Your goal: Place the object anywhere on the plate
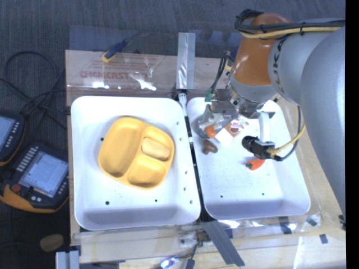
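While two shallow white bins sit side by side on the worktop (78,60), the left bin (84,167) carries a single yellow plate (136,152), moulded into three compartments, and one pale tan block (156,148) rests in its far right compartment. The right bin (280,195) holds four small loose things: an orange piece (210,131) at the far left of the bin, a brown rounded lump (210,147) just near of it, a white card with a red mark (235,129) a little to the right, and an orange carrot-like piece with a green tip (255,164) nearer the middle. One grey arm with an orange band (255,43) reaches in from the right, and its hand (216,122) hangs low over the far left part of the right bin, just above the orange piece and the brown lump. Whether the hand is spread or pressed together cannot be told from this angle, nor whether anything sits between its parts. A black fitting with a yellow cable (259,146) hangs beside the wrist. Beyond the bins lies a clear plastic sheet with red lettering (115,72), and off the worktop to the left rest two handheld control pendants (35,175) with dark cables.
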`<state>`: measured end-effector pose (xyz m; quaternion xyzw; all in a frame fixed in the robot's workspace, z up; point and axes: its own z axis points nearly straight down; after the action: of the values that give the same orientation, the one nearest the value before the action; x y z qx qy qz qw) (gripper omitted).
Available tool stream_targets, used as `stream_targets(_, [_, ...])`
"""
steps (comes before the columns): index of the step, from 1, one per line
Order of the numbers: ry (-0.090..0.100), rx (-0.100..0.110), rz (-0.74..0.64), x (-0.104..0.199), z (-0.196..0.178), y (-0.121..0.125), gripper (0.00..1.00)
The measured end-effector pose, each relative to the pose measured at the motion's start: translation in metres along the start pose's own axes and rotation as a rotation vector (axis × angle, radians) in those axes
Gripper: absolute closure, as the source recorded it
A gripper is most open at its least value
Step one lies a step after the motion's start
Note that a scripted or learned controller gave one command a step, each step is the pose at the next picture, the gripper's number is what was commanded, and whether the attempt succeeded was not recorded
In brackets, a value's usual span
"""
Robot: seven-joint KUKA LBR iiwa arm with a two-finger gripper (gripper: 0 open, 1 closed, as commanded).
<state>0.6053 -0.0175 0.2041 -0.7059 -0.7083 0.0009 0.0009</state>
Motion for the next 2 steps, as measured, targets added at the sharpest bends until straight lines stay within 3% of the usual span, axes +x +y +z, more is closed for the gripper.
stream_targets(1, [-0.001,0.002,0.0,0.0742,0.0217,0.0159,1.0])
stream_targets(2, [-0.002,0.001,0.0,0.0741,0.0214,0.016,0.0])
